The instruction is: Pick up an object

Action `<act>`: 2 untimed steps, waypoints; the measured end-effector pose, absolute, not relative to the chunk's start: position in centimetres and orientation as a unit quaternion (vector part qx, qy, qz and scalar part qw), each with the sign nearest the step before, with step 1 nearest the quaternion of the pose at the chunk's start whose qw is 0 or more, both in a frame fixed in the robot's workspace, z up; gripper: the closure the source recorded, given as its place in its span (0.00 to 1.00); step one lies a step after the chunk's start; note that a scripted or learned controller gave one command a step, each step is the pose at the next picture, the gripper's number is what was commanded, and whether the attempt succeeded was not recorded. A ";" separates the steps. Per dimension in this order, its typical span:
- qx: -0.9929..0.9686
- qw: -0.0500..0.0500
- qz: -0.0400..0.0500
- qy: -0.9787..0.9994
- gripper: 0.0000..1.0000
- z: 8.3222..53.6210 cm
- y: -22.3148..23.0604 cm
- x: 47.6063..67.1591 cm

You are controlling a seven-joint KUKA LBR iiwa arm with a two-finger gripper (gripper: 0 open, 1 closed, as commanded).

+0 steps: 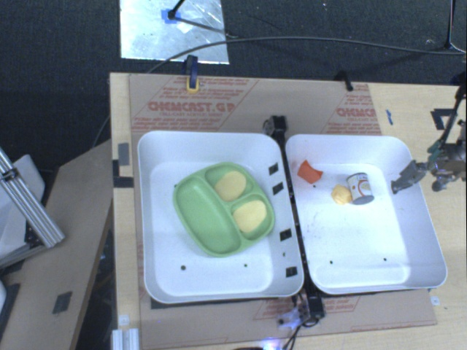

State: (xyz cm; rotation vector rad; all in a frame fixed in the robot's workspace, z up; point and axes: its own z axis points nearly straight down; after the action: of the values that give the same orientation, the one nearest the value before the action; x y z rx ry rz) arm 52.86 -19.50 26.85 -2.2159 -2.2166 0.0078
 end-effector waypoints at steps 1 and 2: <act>-0.706 -0.001 0.000 -0.708 0.00 27.4 -19.4 53.1; -0.706 0.001 0.001 -0.708 0.00 21.8 -19.2 54.0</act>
State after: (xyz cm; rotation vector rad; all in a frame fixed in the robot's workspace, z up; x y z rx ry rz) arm 54.05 -19.21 21.82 -2.2179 -2.2222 0.0016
